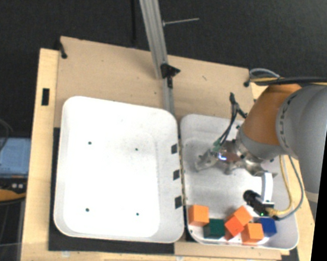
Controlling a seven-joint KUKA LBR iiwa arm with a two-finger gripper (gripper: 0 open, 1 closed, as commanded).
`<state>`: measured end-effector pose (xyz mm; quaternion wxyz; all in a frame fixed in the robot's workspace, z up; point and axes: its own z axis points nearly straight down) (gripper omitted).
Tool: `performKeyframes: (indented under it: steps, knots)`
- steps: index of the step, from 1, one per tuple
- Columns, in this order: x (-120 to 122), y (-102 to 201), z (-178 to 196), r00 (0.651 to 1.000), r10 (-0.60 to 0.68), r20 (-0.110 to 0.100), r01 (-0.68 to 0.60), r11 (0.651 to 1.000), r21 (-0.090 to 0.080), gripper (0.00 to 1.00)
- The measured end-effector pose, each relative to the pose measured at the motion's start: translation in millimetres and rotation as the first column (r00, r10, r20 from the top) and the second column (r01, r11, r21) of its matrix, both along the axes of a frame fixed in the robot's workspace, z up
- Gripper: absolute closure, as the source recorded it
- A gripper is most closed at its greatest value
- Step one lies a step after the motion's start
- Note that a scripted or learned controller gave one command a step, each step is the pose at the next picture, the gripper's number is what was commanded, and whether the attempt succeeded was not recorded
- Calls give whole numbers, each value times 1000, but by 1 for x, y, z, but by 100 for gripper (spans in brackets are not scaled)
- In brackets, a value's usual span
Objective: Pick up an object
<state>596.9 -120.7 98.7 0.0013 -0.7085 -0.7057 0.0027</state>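
Observation:
Several small blocks lie along the near edge of the right bin [212, 193]: an orange block [199, 214], a dark green block [216, 228], a red-orange block [237, 220], another orange block [253, 232] and a blue block [268, 225]. My gripper [212, 158] hangs low over the upper middle of the right bin, well behind the blocks and apart from them. The grey arm with its orange band [263, 119] reaches in from the right and hides the bin's far right part. I see no block at the gripper.
The left bin [116, 168] sits beside the right one, with small black clips at the seam. A slanted metal pole [156, 30] rises behind the bins. A blue device [13, 158] and cables lie off the bench at left.

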Motion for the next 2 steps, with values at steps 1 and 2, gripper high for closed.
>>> performKeyframes:
  steps: [1,2]
  knots:
    - [1,0,-1,1000,-2,6,2,1000,2,0]
    - [2,-1,10,1000,-10,10,10,1000,4,100]
